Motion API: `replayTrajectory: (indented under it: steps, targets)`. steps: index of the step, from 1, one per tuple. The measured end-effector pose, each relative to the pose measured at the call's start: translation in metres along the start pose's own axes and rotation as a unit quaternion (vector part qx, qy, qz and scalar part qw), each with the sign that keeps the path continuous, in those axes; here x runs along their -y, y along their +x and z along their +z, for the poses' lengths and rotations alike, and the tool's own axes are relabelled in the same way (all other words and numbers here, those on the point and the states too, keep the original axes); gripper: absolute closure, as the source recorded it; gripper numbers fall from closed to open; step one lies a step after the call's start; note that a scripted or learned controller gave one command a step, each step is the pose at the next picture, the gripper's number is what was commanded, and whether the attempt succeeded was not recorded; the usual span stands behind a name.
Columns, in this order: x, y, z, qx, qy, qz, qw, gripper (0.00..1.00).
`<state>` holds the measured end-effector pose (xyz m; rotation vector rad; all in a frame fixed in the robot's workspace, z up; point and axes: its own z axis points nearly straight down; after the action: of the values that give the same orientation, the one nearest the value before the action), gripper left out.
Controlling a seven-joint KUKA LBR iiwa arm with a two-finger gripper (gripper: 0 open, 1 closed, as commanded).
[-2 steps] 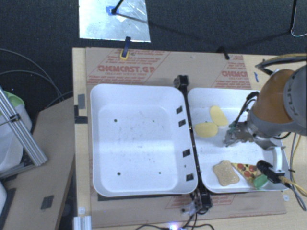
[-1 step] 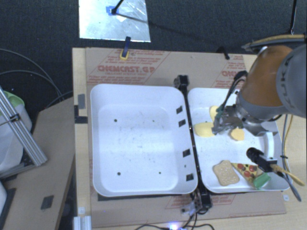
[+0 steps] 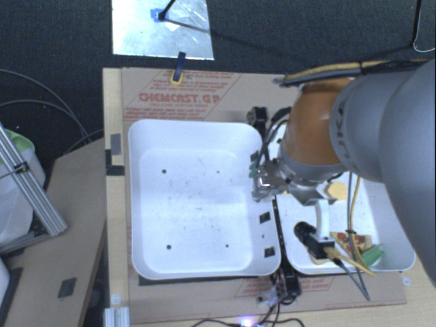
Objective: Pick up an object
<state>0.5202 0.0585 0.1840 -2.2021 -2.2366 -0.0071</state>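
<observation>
My gripper hangs over the right bin's left side, close to the seam between the two bins, under the grey arm with its orange band. The arm hides most of the right bin. In that bin's near right part lie a green piece, a small brown block and thin yellow sticks. A yellow piece peeks out beside the wrist.
The left white bin stands beside the right one on a cardboard sheet. A shiny metal plate lies on the floor beyond. Aluminium rails stand at the far left.
</observation>
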Motion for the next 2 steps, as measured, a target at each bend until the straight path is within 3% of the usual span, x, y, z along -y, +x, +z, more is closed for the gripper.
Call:
replayTrajectory:
  steps: [1,2]
  targets:
    - [0.0322,0.0172,-0.2319,0.0,-0.01,0.004,0.9999,1.0]
    - [0.0316,0.0164,-0.234,0.002,-0.004,0.002,1.0,1.0]
